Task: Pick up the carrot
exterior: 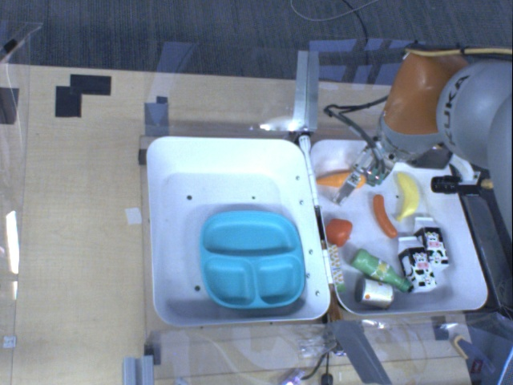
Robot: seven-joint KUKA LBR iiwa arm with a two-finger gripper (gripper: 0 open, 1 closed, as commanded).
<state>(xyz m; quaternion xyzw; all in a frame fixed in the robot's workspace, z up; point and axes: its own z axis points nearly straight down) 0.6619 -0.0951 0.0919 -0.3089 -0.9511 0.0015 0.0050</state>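
The carrot (332,180) is orange and lies flat near the back left corner of the right bin (473,291), pointing left toward the divider. My gripper (358,180) is down low over the carrot's right end and hides that end. The carrot still rests on the bin floor. The grey arm with its orange band (417,95) reaches in from the upper right.
The right bin also holds a banana (407,195), an orange-red sausage (385,216), a red tomato (340,231), a green bottle (380,268), a tin can (374,293) and cow-patterned cartons (425,259). A blue divided plate (252,257) lies in the left bin (172,215).
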